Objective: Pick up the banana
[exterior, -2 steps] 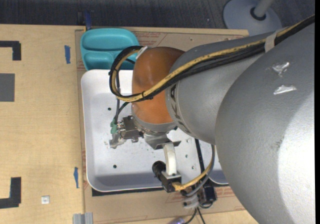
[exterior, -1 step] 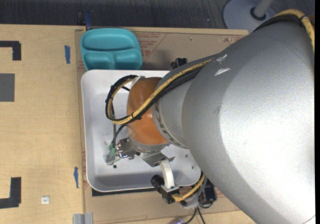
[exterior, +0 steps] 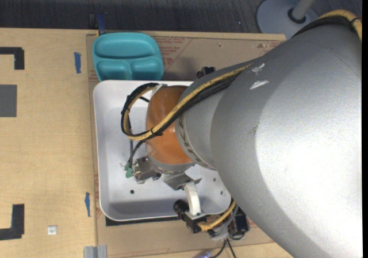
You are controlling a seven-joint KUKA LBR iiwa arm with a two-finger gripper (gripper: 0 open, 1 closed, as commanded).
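Banana pickup looks not yet done. The big grey robot arm (exterior: 276, 136) hangs over the shallow white bin (exterior: 109, 136), maybe hiding the banana. Nobody can tell if its claw (exterior: 144, 172) is apart or together.

Single fixed camera above the bench (exterior: 46, 136), looking down at a slant. The arm (exterior: 287, 136) enters from the right, close under the lens, and blocks most of the right half. One white bin (exterior: 109, 153) lies near frame centre; dark floor runs along the bench's far edge at the top.
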